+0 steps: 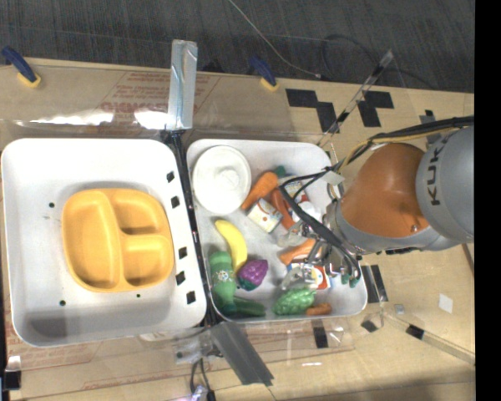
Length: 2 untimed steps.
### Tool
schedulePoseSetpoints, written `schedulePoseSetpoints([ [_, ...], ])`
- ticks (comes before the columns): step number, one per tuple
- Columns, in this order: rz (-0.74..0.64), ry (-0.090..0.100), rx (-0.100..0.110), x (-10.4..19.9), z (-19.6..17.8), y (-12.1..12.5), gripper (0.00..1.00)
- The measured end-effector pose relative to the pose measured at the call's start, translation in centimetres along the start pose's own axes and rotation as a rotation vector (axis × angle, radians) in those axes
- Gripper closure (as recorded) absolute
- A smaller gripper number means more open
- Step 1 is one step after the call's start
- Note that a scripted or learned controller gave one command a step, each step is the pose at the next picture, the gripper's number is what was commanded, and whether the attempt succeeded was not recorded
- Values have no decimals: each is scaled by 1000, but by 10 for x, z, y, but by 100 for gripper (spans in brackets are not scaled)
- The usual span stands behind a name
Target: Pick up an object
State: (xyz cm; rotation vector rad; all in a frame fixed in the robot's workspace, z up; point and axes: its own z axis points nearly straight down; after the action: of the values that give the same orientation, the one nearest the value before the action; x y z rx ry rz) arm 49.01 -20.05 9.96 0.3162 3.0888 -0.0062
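Note:
The right bin (202, 224) holds a pile of toy food. A white round lid or bowl (221, 178) lies at its top left, with an orange carrot (259, 190) beside it. A yellow banana (232, 242) sits mid-bin, a purple grape bunch (253, 271) below it, and a green vegetable (224, 276) to the left. A green leafy piece (294, 301) lies near the bottom edge. My gripper (317, 261) is down in the bin's right part, over small orange and white pieces (299, 251). Cables and the wrist hide its tips.
The left bin (25, 224) holds a yellow divided tray (117, 239). A metal clamp post (182, 86) stands at the back between the bins. The arm's orange band (382, 197) overhangs the right bin's right wall. Cardboard lies under both bins.

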Motion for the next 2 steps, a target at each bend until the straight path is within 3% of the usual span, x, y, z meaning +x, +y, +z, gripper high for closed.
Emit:
schedulePoseSetpoints([
  [1, 43, 34, 0, -16, 8, 5, 0],
  [2, 34, 34, 0, -18, 0, 7, 100],
])
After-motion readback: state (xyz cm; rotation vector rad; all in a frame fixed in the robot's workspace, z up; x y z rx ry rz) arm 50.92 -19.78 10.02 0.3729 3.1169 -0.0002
